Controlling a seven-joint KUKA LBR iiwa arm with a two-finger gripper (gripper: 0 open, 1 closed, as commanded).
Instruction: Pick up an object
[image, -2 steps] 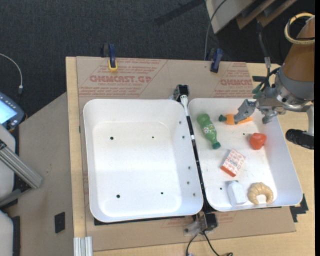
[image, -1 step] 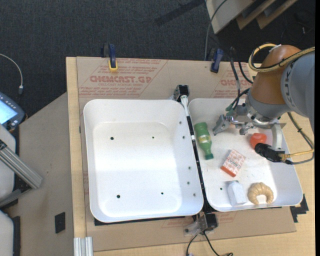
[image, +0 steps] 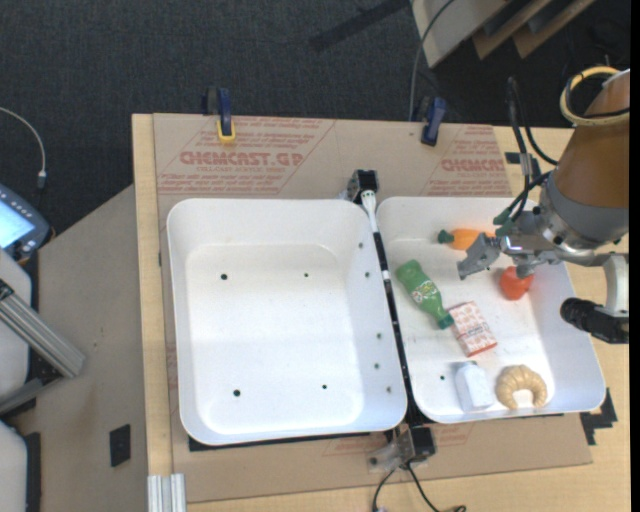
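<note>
1. Logged on the bench: two shallow white bins side by side, left bin toward 9 o'clock of the view, right bin toward 3 o'clock.
2. Arm reaching in from 3 o'clock, with the pincer hanging over the right bin near that bin's 12 o'clock.
3. Pincer state: fingers spread apart, nothing seen between them, so recorded as open and not gripping.
4. All candidate objects noted inside the right bin, listed by clock position from the bin's centre.
5. 11 o'clock: orange carrot-like piece with a green end, just beside the pincer at the pincer's 10 o'clock. Contact with it cannot be judged.
6. 1 o'clock: red-orange lump, close under the pincer at the pincer's 5 o'clock and partly covered by it.
7. 9 to 10 o'clock: green bottle, lying on its side near the wall shared with the left bin.
8. Near centre: red-and-white packet, lying flat, just beside the bottle's lower end.
9. 6 o'clock: pale block.
10. 5 o'clock: croissant, just beside the pale block.
11. Also noted: two blue clamps on the bench's 12 o'clock edge.
</note>
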